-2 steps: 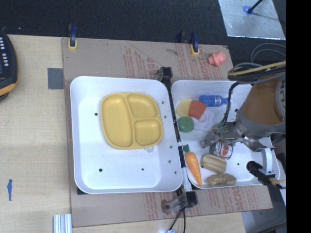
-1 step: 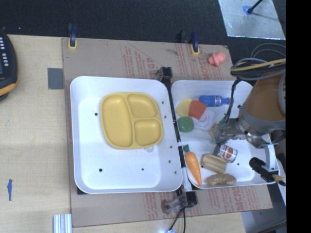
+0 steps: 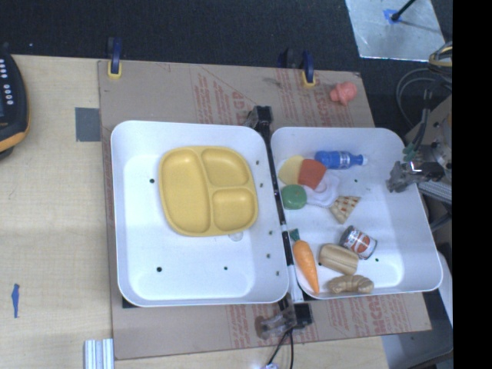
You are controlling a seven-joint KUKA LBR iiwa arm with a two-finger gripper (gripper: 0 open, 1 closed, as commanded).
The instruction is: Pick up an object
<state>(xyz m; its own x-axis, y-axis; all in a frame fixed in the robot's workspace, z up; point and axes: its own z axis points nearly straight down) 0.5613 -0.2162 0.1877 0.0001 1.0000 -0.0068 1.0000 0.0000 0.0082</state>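
The right bin (image 3: pixel 400 229) holds several toy foods: a blue bottle (image 3: pixel 338 159), a red block (image 3: pixel 311 173) beside a yellow round piece (image 3: pixel 290 167), a green round piece (image 3: pixel 294 197), a wedge-shaped cracker (image 3: pixel 345 207), a small can (image 3: pixel 358 242), an orange carrot (image 3: pixel 306 265), a tan cylinder (image 3: pixel 338 257) and a bread-like piece (image 3: pixel 350 284). My gripper (image 3: pixel 403 175) hangs at the right rim of this bin, to the right of the bottle and apart from every object.
The left bin (image 3: pixel 138 267) holds a yellow divided plate (image 3: pixel 207 189). A pink object (image 3: pixel 344 92) lies on the cardboard behind the right bin. Clamps (image 3: pixel 307 69) hold the cardboard's far edge. A dark device (image 3: pixel 11 98) sits at the far left.
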